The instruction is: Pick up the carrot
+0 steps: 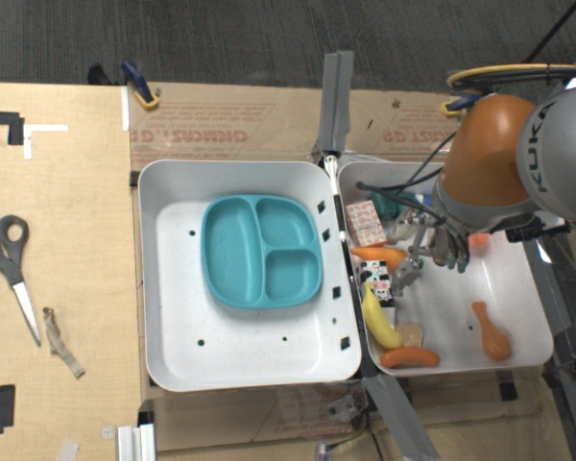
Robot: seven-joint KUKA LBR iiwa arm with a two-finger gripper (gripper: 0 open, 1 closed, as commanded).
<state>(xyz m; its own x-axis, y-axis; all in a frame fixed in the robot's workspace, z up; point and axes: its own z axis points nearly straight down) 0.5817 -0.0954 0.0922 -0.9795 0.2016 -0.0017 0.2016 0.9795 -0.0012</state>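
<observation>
Grey KUKA arm over the right white bin (518,353)
"KUKA" reads on the arm; gripper (415,257) beside the orange carrot (379,254), finger state impossible to tell.

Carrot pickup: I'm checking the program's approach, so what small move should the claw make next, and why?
Probably a short shift toward the left bin and then down. The carrot lies by the right bin's left wall, just below the pink box, while the claw sits slightly to its right, with the carrot not between its fingers. The banana lies close below, so descend carefully.
</observation>
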